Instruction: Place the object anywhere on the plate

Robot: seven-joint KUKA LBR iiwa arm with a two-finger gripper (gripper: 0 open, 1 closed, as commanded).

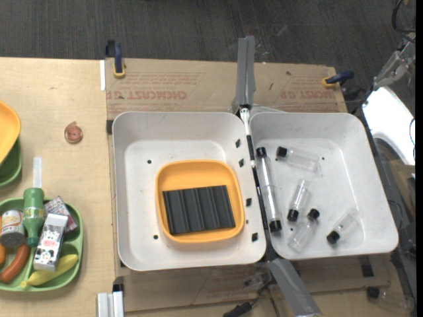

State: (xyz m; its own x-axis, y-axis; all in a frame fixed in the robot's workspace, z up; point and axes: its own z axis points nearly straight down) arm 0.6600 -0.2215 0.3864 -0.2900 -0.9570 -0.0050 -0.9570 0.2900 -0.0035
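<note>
Camera view from above: the right bin (370, 177) holds five clear vials with black caps, loose on its white floor. A long thin vial (266, 189) lies against the bin's 9 o'clock wall, running from 12 towards 6 o'clock. A short vial (295, 156) sits near the 11 o'clock corner. Two more vials (299, 200) (304, 230) lie close together near the centre, towards 7 o'clock, and the fifth vial (344, 228) lies tilted at about 5 o'clock.

The orange plate (198, 172) rests in the middle of the left bin (132, 144), well apart from all the vials, with the two bin walls between them. A dark grey ribbed block (199, 209) lies flat on the plate and covers most of its floor.

Both bins sit side by side, touching, on a sheet of brown cardboard (178, 88) on the table (46, 91). Blue clamps (114, 51) (338, 79) pin the cardboard at its 10 and 2 o'clock corners. A grey bar (245, 71) stands at 12 o'clock, in line with the seam between the bins.

At 9 o'clock from the bins, on the bare wooden table, a green tray (69, 259) carries toy food and a green bottle (33, 213). An orange bowl (6, 134) shows at the picture's edge, and a small pink disc (73, 133) lies alone near the left bin.
</note>
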